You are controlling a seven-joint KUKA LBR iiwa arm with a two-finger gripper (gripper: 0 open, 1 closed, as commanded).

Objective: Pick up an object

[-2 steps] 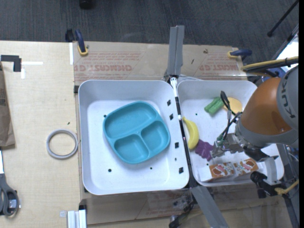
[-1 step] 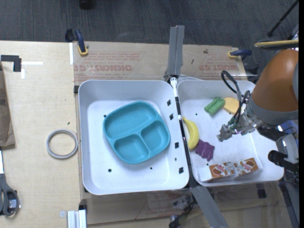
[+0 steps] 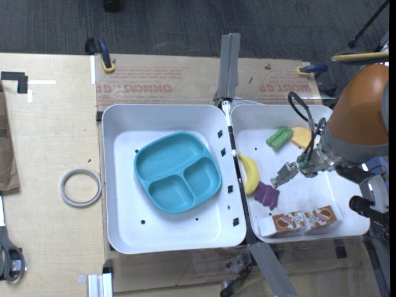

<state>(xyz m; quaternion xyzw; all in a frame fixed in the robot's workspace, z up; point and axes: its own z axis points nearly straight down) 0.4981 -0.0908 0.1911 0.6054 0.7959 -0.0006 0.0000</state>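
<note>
Nearest you in the right bin (image 3: 346, 231) lay a carton (image 3: 303, 220), then purple grapes (image 3: 266, 194) beside a banana (image 3: 250, 173), with the hand (image 3: 283, 176) poised just above them, its grip unreadable, and a green block (image 3: 279, 137) farther back.

Even, diffuse overhead light is filling the scene; nothing is reading as dim. The two white bins (image 3: 111, 184) are running bright, near clipping on their rims. Shadows are lying soft and short. The arm's orange band (image 3: 365, 101) is showing slight softness; edges elsewhere are holding moderately sharp.
</note>
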